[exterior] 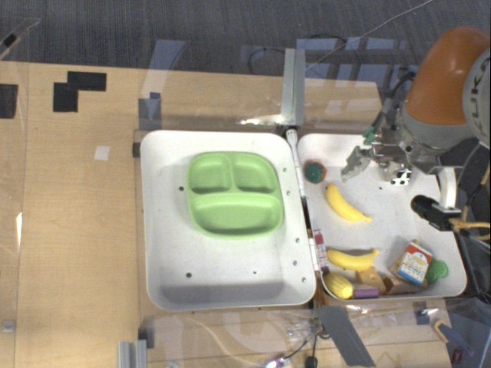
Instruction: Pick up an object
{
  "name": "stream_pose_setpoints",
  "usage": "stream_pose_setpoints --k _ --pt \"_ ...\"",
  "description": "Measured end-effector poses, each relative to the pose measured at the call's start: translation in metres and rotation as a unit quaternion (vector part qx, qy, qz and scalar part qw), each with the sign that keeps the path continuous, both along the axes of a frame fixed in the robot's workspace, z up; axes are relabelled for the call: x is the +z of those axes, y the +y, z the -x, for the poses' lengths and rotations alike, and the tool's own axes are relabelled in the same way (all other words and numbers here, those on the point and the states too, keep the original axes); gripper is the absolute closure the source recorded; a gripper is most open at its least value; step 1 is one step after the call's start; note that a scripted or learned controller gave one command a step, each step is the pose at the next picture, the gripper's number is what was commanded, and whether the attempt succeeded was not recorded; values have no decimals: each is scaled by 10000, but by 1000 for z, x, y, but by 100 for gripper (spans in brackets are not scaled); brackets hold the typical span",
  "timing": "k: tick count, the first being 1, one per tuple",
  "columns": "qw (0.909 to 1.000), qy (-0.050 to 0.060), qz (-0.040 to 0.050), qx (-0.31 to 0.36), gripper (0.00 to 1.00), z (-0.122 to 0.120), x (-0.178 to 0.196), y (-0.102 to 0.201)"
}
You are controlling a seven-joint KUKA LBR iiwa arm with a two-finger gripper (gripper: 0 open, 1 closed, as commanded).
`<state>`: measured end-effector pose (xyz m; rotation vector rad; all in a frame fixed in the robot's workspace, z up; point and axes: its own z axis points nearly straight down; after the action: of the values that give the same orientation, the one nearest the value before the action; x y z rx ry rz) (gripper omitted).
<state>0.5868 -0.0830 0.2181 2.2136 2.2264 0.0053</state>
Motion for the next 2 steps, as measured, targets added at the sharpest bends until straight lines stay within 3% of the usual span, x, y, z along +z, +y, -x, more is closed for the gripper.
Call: stream_pose_setpoints --k 1,2 --pt "9991 9 3 431 0 -6 -107 -12" --pt "9991 -40 4 434 100 -9 -94 -11"
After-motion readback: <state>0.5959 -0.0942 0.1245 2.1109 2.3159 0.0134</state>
